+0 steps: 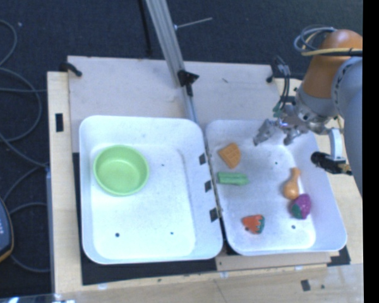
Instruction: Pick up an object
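Nearest in the right bin [328, 232] are lying one red-orange toy [253, 223] and one purple toy [300, 206], then one tan gourd [292, 183], one green stick [232, 179] and one orange wedge [229, 154]. One green bowl [120, 169] is sitting in the left bin [145, 245]. Farthest, the tool [275, 135] is hovering spread and pinching nothing.

A: What sits where?

B: A bowl [120, 170] lies in the left bin [145, 245], toward its upper left. The right bin [322, 238] touches it.

A: And inside the right bin?

B: A wedge [229, 154] at upper left, a stick [232, 179] just below it, a lump [253, 223] lower centre. At right, a pear shape [292, 183] touches a round piece [300, 206] below it.
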{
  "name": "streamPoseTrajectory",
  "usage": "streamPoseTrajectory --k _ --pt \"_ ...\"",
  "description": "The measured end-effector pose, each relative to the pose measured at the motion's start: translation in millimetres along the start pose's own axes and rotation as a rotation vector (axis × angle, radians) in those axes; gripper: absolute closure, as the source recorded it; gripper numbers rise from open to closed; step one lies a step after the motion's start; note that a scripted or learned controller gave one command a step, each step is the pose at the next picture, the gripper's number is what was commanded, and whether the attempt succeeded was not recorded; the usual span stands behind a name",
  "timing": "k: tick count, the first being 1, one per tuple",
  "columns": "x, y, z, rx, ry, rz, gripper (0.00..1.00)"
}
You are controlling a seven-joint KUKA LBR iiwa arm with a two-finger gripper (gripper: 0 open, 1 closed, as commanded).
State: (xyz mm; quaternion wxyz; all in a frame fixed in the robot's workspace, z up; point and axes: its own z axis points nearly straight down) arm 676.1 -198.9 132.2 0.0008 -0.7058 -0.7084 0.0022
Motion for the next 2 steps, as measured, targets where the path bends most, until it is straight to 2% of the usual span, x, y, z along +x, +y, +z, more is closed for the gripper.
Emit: streamPoseTrajectory --k 1,2 --pt "-1 0 33 -0.002 -0.001 -0.002 0.0" --pt "-3 1 18 -0.009 -0.006 -0.006 1.0"
